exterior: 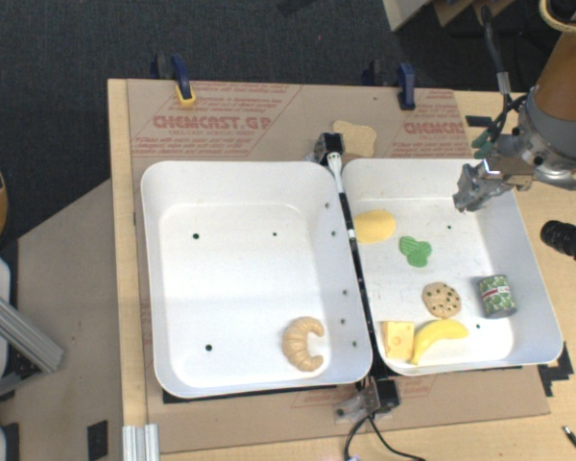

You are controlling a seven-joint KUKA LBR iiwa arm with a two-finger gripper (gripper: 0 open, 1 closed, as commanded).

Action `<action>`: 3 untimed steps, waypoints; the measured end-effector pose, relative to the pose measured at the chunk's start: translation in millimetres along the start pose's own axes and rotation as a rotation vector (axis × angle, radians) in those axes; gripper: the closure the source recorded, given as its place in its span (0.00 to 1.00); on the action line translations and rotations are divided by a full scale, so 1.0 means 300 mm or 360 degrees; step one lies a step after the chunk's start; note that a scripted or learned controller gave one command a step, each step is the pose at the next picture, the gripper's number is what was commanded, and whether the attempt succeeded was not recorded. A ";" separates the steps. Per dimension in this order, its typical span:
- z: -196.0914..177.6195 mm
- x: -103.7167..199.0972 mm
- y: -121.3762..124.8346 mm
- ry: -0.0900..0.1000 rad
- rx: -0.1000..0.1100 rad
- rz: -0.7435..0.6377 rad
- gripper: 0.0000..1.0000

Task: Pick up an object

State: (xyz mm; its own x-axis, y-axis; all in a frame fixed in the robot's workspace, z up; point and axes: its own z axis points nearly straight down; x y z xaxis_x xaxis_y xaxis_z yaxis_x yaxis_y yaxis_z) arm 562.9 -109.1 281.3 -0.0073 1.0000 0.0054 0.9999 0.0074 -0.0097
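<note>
Left bin [173,257]: it is sitting on the desk [125,161], carrying a single croissant [304,343] near its front right corner, well apart from me.
Right bin [528,257]: it is holding everything else I am choosing among.
Yellow lump [374,226]: it is lying against the dividing wall, near the bin's back left.
Green piece [416,251]: it is resting just beside the yellow lump, toward the middle.
Front row: a cheese wedge [397,339] and a banana [440,337] are touching each other at the front wall, with a cookie [442,300] lying just behind the banana.
Green can [496,296]: it is lying near the right wall, clear of its neighbours.
My pincer [472,192]: I am hovering over the bin's back edge, above bare floor; I cannot tell how wide I am standing, and nothing is showing between my fingers.
Step in hand: I am judging this as the approach, with no object picked yet.
Next move: I am needing to travel forward over one item, the green piece or the can looking least crowded, then descend squarely onto it.
</note>
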 end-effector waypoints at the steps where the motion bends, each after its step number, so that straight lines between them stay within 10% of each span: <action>1: -0.510 0.110 -0.009 -0.0011 -0.0047 0.0002 1.00; 2: -0.622 -0.360 -0.123 -0.0022 -0.0028 0.0033 1.00; 3: -0.827 -0.330 -0.273 -0.0017 -0.0034 0.0014 1.00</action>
State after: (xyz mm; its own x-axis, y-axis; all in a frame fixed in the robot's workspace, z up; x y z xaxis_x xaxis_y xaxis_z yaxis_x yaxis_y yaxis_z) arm 484.1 -210.0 529.6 0.0015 1.0000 -0.0052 0.9999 -0.0015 0.0116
